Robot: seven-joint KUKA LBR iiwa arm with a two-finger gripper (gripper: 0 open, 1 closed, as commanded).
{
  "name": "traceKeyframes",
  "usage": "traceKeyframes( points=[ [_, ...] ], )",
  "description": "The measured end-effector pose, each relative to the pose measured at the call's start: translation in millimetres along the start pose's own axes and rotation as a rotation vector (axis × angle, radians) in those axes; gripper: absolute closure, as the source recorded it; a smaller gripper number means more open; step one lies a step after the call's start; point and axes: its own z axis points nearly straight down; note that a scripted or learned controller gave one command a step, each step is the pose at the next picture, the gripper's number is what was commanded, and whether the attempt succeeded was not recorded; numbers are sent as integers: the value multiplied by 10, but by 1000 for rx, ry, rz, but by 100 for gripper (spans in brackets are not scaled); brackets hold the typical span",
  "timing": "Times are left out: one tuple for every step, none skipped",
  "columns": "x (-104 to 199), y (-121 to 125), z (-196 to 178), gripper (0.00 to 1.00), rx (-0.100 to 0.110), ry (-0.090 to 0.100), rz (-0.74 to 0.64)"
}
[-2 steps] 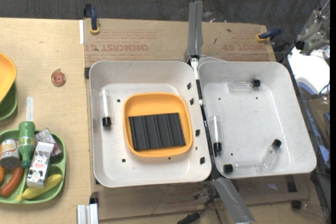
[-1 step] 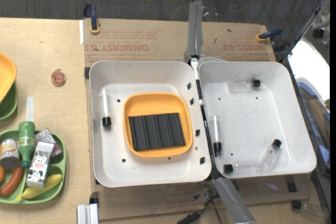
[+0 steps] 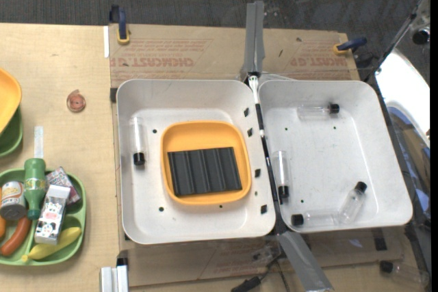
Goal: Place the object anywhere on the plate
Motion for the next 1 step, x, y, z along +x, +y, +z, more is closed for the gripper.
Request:
traceKeyframes(
  points=[
    [0,1,-2,100,-1,-1,-361]
  ],
)
